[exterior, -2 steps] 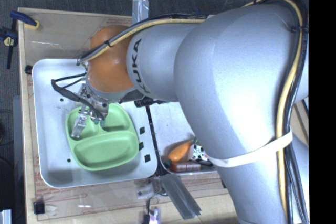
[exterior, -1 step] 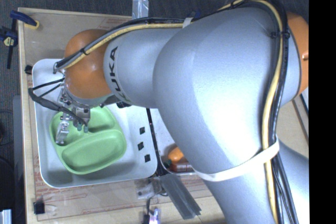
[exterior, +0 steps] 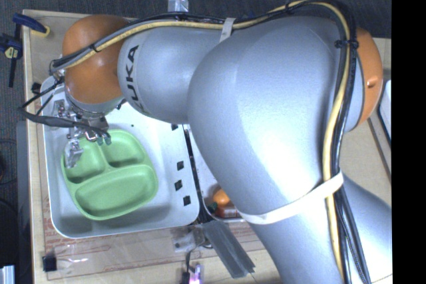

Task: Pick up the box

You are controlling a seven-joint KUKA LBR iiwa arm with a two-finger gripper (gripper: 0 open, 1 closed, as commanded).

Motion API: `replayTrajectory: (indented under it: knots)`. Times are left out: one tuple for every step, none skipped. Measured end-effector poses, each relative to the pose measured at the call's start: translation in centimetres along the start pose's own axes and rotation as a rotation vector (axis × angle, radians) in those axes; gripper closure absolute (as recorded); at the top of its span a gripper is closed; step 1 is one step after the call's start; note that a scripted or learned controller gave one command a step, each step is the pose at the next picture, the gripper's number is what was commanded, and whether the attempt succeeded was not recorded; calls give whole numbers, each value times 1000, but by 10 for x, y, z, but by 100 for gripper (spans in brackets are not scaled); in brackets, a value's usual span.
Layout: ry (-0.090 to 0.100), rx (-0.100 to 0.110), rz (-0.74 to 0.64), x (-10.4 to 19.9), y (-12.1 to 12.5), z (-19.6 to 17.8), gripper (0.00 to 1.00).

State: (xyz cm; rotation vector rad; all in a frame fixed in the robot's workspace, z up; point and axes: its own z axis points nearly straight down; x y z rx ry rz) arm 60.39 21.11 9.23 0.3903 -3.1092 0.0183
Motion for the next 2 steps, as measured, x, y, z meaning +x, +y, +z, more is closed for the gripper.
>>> replayTrajectory:
  knots:
    - [-13,-9,-112,32,-65,-107,0]
    - [-11,-9,-333,60,-86,-107,0]
